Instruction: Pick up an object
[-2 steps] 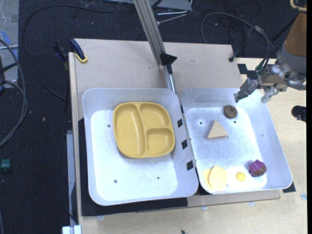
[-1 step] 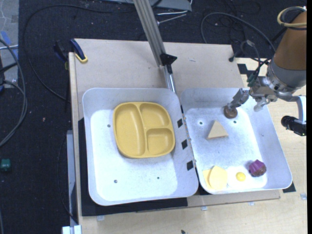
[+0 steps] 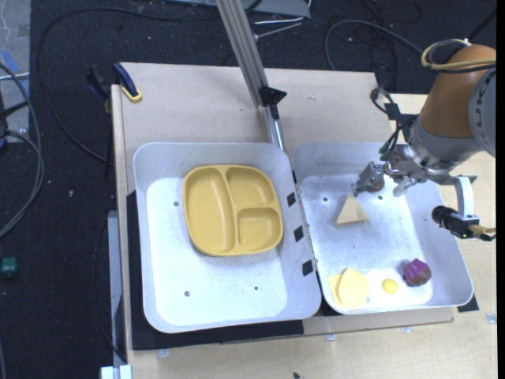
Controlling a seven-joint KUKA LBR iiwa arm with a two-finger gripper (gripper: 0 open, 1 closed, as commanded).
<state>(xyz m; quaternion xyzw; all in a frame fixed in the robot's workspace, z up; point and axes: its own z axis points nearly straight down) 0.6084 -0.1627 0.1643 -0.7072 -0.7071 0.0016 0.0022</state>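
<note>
Left bin (image 3: 158, 290): holds a yellow divided tray (image 3: 233, 210) with three compartments, lying flat near the bin's middle. I count it a poor target: broad, low, nothing for two fingers to close on but the rim.

Right bin (image 3: 442, 243): four small things. A tan wedge (image 3: 351, 212) lies in the upper middle of the floor. Along the near edge, a pale yellow disc (image 3: 351, 288), a small yellow ball (image 3: 390, 286) just beside it, and a purple lump (image 3: 417, 272) further right.

Task's thing: I take the tan wedge as the object in hand; it lies closest to the tool and well apart from the three near-edge pieces.

Gripper (image 3: 377, 181): hangs above the right bin, just up and right of the wedge. I see two dark fingers splayed with a gap between them and nothing in that gap, so I read it as spread and carrying nothing.

Arm: comes in from the right, orange band (image 3: 454, 93) above the wrist.

Step, as I judge it: lining up over the wedge ahead of the descent.

How I'd do it well: shift down-left until the wedge sits centred between the fingers; turn the wrist so they meet two flat faces, not the point; go down to the bin floor before closing.

Risk: sloped faces may squirt out of the squeeze.
</note>
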